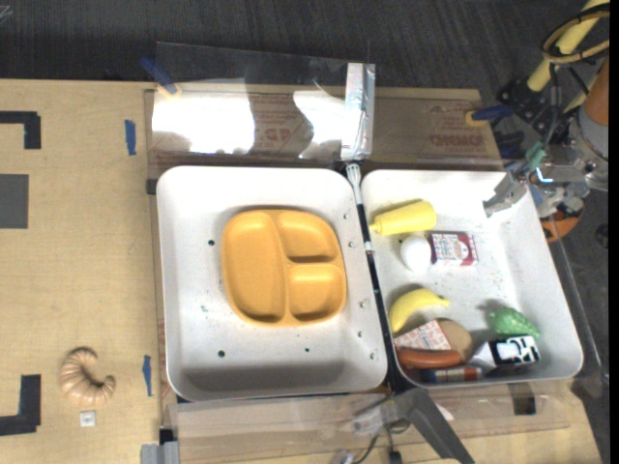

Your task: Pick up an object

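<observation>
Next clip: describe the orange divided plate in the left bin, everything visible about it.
The orange divided plate looks like matte moulded plastic, a rounded square with three compartments: one tall section on the view's left, two smaller ones stacked on the right. It lies flat and right side up near the middle of the left white bin, resting on the bin floor. Nothing lies in its compartments and nothing else touches it. The gripper is over the other bin's far right corner.

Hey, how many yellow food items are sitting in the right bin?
2. A yellow block lies near the right bin's upper left corner, and a banana lies lower along its left side. More could be hidden in the pile at the bottom edge.
</observation>
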`<state>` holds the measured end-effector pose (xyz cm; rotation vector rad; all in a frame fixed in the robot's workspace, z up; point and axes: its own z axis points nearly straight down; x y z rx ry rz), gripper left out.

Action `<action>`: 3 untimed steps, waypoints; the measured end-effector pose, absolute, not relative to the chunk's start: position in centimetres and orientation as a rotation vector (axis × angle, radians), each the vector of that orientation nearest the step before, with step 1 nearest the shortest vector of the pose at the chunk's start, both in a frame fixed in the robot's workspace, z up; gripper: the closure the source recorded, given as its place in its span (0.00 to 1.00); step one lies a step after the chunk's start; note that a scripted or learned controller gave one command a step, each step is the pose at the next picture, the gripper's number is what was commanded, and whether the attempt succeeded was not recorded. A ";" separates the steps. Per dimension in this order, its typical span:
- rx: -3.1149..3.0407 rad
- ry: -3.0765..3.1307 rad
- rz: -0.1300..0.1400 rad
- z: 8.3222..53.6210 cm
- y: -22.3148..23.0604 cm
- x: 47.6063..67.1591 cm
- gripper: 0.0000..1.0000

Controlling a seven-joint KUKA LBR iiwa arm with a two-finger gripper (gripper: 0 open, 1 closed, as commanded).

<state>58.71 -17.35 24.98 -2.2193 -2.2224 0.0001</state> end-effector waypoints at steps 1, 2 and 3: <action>-2.332 -2.104 -0.002 15.0 -22.2 54.9 0.00; -2.240 -2.210 -0.008 8.8 -19.6 64.5 0.00; -1.885 -2.520 -0.006 10.5 -11.4 66.9 0.00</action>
